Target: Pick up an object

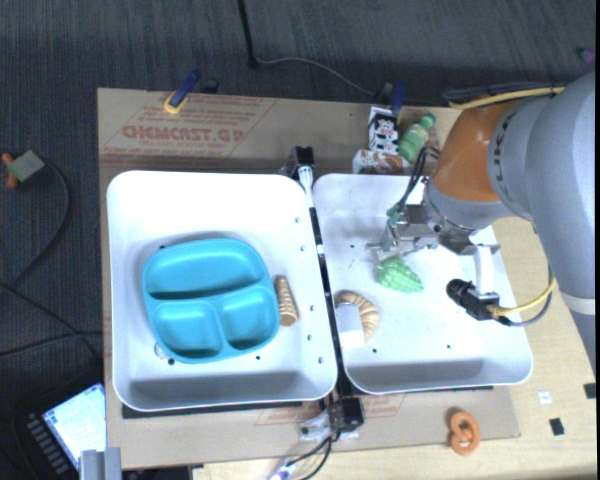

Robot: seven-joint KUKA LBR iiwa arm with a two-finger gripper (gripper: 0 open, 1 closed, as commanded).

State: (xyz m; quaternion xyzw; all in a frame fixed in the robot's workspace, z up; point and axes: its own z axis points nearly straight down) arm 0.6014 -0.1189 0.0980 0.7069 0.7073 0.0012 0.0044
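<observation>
My gripper (pixel 396 252) is down inside the right bin (pixel 500 353), right above a pale green knobbly object (pixel 400 275) that lies just under its fingertips. I cannot make out whether the green object is between the fingers. A tan croissant-shaped piece (pixel 360 310) lies on the right bin's floor near its left wall. In the left bin (pixel 130 218) sits a blue divided tray (pixel 207 296), with a small brown ridged piece (pixel 285 301) at its right side.
The arm's grey body and orange band (pixel 470 163) cover the right bin's upper right. Behind the bins on the cardboard stand a small printed box (pixel 382 138) and a green item (pixel 414 138). An orange ring (pixel 464 430) lies in front.
</observation>
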